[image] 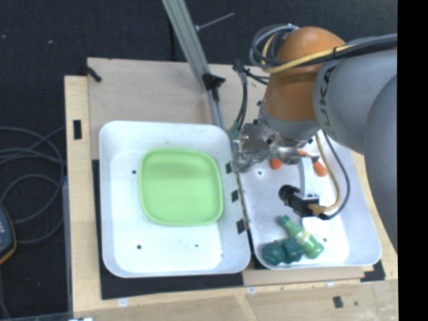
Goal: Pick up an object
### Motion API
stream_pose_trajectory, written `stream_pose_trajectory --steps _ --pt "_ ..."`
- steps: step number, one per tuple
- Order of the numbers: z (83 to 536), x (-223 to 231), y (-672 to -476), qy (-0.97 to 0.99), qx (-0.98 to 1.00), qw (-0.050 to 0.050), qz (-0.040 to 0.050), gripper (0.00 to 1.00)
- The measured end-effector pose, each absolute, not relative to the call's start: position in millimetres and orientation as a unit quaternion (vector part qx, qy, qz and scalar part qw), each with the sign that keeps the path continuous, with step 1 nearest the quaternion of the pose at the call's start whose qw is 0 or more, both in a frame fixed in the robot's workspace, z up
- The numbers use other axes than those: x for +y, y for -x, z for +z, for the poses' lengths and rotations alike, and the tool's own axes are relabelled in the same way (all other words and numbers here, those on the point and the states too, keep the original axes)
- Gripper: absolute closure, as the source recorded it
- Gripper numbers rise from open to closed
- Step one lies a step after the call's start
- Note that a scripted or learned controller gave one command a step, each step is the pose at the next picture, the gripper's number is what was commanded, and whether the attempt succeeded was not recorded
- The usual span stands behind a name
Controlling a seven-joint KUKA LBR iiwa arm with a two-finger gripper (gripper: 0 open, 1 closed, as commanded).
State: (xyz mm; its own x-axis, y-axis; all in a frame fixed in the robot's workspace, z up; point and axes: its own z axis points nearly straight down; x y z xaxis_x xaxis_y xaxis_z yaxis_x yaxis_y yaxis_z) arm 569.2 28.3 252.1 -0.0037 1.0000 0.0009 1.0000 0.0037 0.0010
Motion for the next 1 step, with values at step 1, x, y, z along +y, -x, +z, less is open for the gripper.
stream_pose_trajectory --steps 1 --pt "242.3 72.2 -579.4 -0.706 0.708 0.0 0.0 1.0"
